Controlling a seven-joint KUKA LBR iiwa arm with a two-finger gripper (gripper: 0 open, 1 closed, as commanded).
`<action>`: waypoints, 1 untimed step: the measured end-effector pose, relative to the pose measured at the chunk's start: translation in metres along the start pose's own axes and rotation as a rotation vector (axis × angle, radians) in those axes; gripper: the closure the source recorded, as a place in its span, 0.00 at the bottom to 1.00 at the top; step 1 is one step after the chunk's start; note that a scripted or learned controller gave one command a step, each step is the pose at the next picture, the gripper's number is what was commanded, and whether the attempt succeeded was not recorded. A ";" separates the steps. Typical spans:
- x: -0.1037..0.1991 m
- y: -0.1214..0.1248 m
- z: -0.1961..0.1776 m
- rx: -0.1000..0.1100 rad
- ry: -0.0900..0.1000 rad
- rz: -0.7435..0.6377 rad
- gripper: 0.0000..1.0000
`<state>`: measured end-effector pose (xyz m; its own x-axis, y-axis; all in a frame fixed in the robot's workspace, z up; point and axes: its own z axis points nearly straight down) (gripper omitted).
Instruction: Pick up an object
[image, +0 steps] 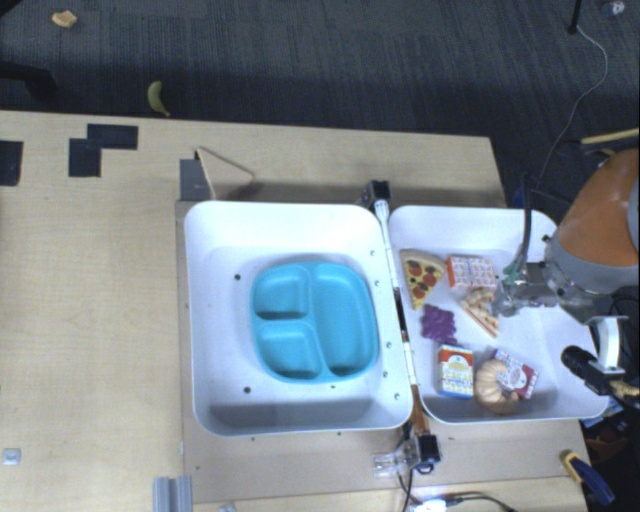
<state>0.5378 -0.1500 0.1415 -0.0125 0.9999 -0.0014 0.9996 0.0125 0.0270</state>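
End effector (503, 300) low in right bin (540, 225), over sandwich toy (481, 308); finger state unclear.

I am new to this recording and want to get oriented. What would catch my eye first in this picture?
First comes the bright blue tray with three compartments, lying in the left bin. Next is the cluster of small toy foods in the right bin: a pizza slice, a purple piece and a small carton. The arm, grey with an orange band, reaches in from the right, its hand low over those toys.
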 end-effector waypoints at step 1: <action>0.000 0.000 0.000 0.000 0.000 0.001 0.00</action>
<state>0.5377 -0.1500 0.1414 -0.0117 0.9999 -0.0013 0.9996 0.0118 0.0267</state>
